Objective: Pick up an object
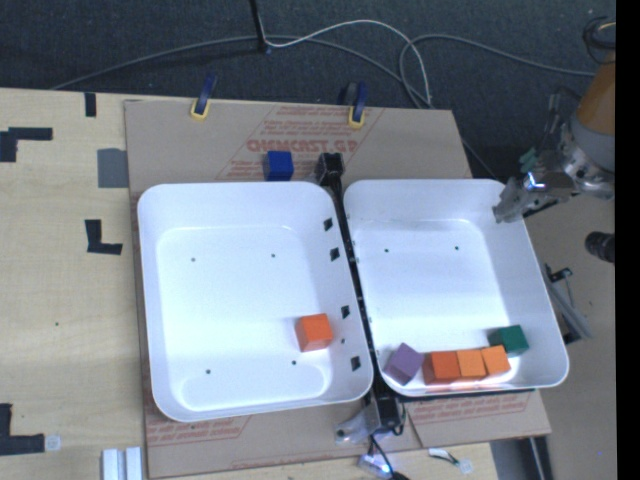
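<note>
An orange block [314, 332], judged light, rigid and best pinched across flat opposite faces, is seen in the left bin [170, 208]; the gripper [522, 196] hovers at the right bin's [420, 190] far corner, its opening impossible to tell.

A brown cardboard sheet [300, 143] with red printing lies on the wooden counter [60, 268], held at its far edge by two blue-and-yellow clamps [204, 98], and a small blue cube [279, 164] sits on it just beyond the left bin, with a black clip [329, 167] beside it at the seam between the bins. Strips of black tape [97, 236] and a grey patch [112, 166] mark the counter on the left. Past the counter, thin cables [330, 33] trail across dark carpet [120, 18].
</note>
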{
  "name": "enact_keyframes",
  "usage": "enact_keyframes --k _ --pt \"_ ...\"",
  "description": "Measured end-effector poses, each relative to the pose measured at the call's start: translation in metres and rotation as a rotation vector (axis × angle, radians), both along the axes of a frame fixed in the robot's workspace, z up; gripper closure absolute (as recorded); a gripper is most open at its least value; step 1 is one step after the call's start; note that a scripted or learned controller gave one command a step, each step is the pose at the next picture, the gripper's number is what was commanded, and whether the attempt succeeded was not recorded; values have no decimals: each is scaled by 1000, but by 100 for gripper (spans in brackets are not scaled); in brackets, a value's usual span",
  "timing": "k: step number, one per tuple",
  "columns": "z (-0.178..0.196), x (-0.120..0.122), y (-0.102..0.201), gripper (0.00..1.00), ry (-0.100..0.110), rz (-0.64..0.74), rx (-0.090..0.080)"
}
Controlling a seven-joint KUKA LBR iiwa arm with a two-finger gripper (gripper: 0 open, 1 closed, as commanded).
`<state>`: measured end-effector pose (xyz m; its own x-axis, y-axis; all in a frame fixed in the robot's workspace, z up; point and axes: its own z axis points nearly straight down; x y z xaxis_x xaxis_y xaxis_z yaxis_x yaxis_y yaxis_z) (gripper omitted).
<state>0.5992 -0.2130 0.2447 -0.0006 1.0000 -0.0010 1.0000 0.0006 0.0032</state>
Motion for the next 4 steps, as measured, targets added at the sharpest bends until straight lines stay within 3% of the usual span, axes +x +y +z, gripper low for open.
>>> enact_keyframes --k 1,4 --pt "7 2 57 100 2 4 2" --pt "-28 2 213 100 4 4 1"
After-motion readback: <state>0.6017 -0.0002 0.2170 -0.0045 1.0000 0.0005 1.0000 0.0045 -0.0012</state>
